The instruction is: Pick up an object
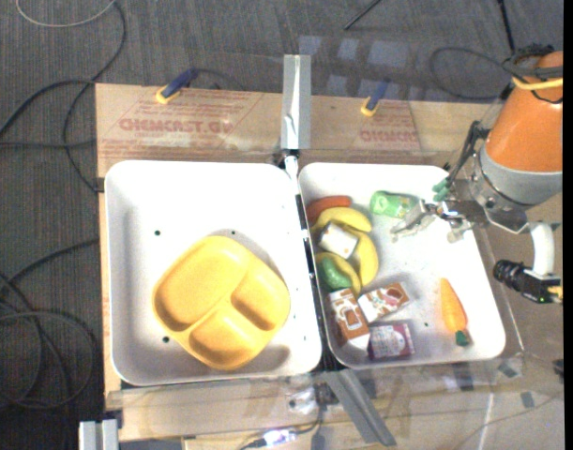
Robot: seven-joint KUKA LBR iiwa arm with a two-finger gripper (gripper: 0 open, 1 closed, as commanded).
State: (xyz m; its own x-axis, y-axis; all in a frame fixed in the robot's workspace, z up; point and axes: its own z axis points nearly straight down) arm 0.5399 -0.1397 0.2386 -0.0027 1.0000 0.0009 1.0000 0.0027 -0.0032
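My gripper hangs over the upper right part of the right bin, its fingers spread open with nothing between them. Just to its upper left lies a green bottle. A pile at the bin's left holds yellow bananas, a small white block, a red piece and a green pepper. Near the front lie two red-and-white cartons and a purple pouch. An orange carrot lies at the right.
The left bin holds a yellow compartment plate. A metal divider post stands behind the two bins. Cables run over the dark floor at the back and left.
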